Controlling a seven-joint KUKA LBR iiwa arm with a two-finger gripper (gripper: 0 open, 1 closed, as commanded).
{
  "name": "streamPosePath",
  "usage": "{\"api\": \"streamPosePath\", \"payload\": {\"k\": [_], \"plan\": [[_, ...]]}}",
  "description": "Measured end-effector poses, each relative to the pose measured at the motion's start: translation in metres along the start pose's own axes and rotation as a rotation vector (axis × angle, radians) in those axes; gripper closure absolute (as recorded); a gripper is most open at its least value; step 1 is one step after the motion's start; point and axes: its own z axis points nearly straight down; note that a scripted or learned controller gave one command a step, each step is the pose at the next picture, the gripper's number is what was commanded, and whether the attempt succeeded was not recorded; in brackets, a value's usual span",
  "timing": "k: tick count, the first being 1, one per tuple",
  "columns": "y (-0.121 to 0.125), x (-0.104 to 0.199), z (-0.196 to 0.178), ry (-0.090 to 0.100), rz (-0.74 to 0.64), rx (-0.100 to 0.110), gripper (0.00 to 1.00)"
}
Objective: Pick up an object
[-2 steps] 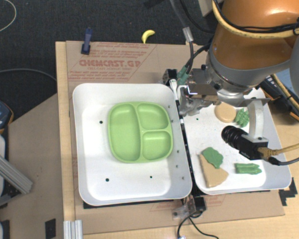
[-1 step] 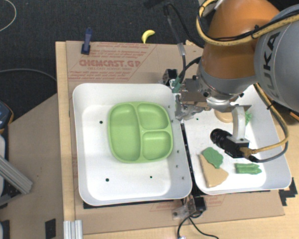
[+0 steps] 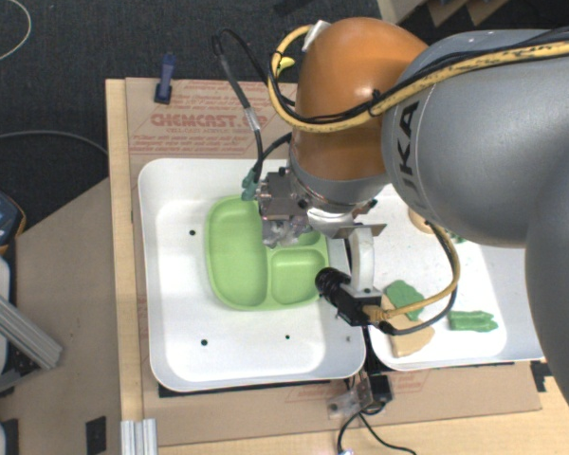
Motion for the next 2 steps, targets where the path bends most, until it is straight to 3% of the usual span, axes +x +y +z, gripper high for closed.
{"api": "streamPosePath", "payload": {"k": [1,2], "plan": [[-0.034,-0.040,-0.165,0.005,0.009,-0.026,1.00],[-0.035,-0.099,-0.058,-0.005,0.017,0.004,1.00]]}}
